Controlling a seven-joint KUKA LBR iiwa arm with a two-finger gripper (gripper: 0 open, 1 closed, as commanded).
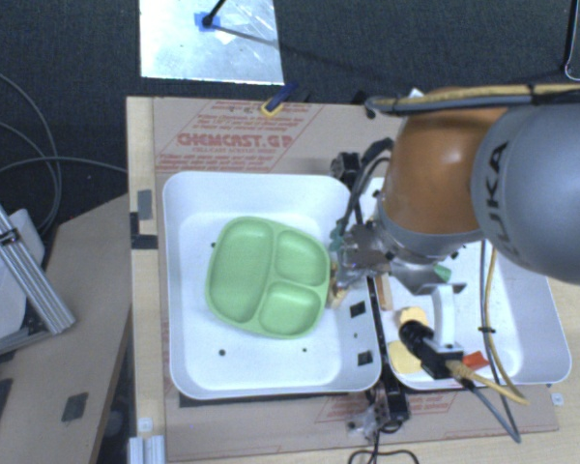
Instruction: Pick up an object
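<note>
A light green divided plate [267, 276] lies flat in the left white bin [198, 365], a little right of its middle. My gripper [346, 267] hangs low over the wall between the two bins, right at the plate's right rim. The grey arm with its orange band [435, 177] covers most of the right bin [551, 356] and hides what lies under it. Nothing can be seen held in the gripper.
In the right bin a pale yellow object [403, 358] lies near the front wall, a small orange-red piece [472, 361] sits to its right, and a bit of green [443, 274] peeks out beneath the wrist. A metal sheet [213, 27] lies beyond the bench.
</note>
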